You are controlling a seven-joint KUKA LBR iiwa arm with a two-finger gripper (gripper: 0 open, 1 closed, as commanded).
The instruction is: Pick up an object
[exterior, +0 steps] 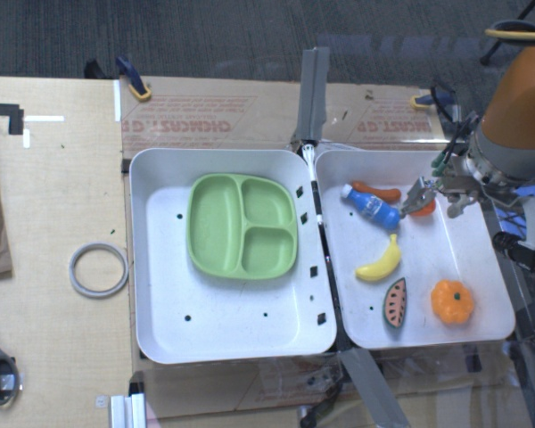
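The gripper (422, 199) is hanging low in the right bin (481, 328), just beside the blue bottle (373, 208); whether its grip is open or closed is impossible to tell. A banana (381, 263), watermelon slice (394, 303) and small pumpkin (452, 301) are lying nearer the front.

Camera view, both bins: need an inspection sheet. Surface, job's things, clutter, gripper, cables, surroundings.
Surface: two shallow white bins side by side, left bin and right bin, on a cardboard-covered bench.
Job's things: in the right bin, a blue plastic bottle, orange carrot-like piece, yellow toy banana, watermelon slice toy, orange toy pumpkin.
Clutter: green three-compartment plate in the left bin; grey tape ring on the bench at left.
Gripper: two-finger gripper low over the right bin, beside the bottle's far end; grasp unclear.
Cables: green wiring at the wrist.
Surroundings: blue-and-yellow clamps on the bench's far edge.
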